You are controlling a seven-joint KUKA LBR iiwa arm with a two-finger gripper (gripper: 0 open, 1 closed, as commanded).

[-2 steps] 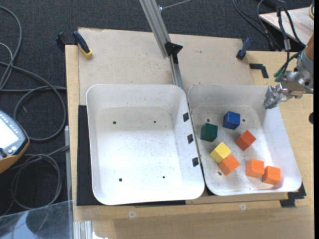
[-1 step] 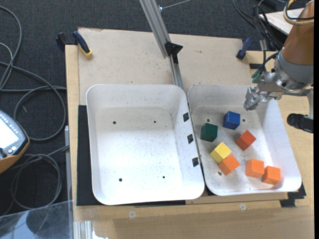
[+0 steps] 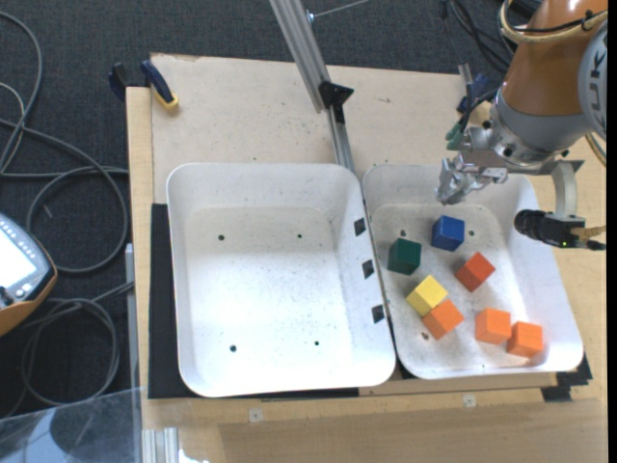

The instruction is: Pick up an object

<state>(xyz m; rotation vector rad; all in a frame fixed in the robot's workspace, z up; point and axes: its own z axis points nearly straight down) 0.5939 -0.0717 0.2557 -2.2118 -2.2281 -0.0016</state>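
Several small cubes lie in the right bin: a blue one, a dark green one, a yellow one and several orange ones. My gripper hangs over the back of the right bin, just above and slightly left of the blue cube. Nothing shows between its fingers, which look close together.
The left bin stands beside the right one, with black clips along the shared rim. A slanted metal rail crosses the bench behind the bins. Blue and yellow clamps sit at the bench's back left corner. Cables lie on the floor.
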